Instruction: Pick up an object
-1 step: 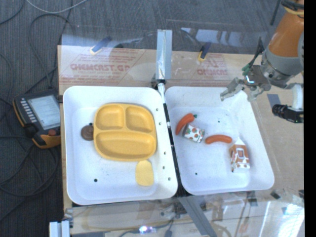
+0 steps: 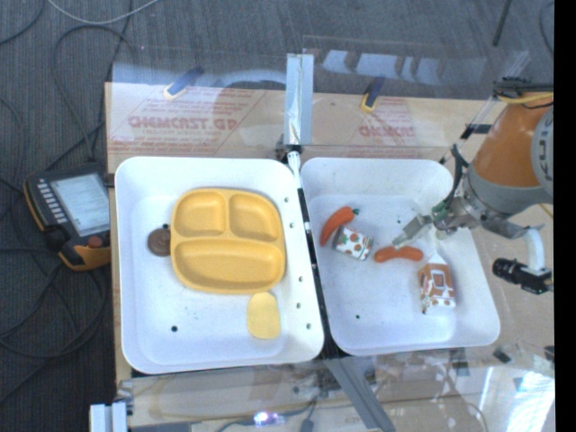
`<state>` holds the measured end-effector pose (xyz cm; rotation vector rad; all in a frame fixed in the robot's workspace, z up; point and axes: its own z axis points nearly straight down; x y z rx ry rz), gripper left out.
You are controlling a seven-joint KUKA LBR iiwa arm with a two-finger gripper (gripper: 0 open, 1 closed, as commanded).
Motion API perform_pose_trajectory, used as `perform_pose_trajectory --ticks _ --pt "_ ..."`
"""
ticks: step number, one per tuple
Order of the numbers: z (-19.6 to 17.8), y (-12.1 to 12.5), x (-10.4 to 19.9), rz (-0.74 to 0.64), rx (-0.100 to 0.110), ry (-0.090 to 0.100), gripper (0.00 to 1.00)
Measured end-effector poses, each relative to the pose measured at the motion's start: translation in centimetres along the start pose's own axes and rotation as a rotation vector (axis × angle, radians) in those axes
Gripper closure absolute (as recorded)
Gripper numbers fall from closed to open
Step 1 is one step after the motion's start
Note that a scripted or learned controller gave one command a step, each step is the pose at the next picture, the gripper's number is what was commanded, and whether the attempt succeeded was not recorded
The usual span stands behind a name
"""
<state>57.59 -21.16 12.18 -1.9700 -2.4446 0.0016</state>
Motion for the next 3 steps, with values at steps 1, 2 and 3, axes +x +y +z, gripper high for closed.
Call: perform_pose_trajectory --ticks 1,2,3 --pt "2.7 -3.0 0.4 0.044 -0.007 0.004 0.0" --pt "2.8 -6.2 1.1 -0.022 -0.026 -0.008 0.0" --pt "2.0 -6.3 0.9 -0.02 -0.024 -0.012 1.0"
